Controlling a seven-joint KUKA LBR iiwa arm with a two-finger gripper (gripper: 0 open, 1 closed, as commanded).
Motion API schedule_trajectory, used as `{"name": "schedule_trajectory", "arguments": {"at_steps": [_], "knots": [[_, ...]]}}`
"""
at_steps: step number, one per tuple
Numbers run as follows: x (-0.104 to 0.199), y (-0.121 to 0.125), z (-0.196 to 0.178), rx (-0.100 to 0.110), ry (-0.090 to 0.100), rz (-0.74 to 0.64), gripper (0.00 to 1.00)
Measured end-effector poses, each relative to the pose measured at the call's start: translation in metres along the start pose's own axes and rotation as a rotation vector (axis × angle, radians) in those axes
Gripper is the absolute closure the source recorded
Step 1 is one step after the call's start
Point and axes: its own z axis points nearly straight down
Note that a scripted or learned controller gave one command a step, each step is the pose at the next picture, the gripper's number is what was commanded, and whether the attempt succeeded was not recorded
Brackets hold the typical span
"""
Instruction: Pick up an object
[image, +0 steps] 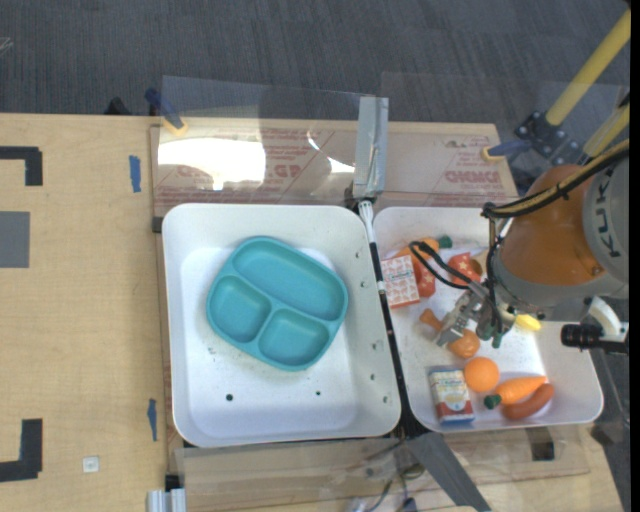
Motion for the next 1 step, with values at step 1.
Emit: {"name": "schedule_trajectory", "arguments": {"at_steps": [1], "knots": [[-0.0089, 0.0825, -0.1674, 0.001, 0.010, 0.005, 1.00]]}}
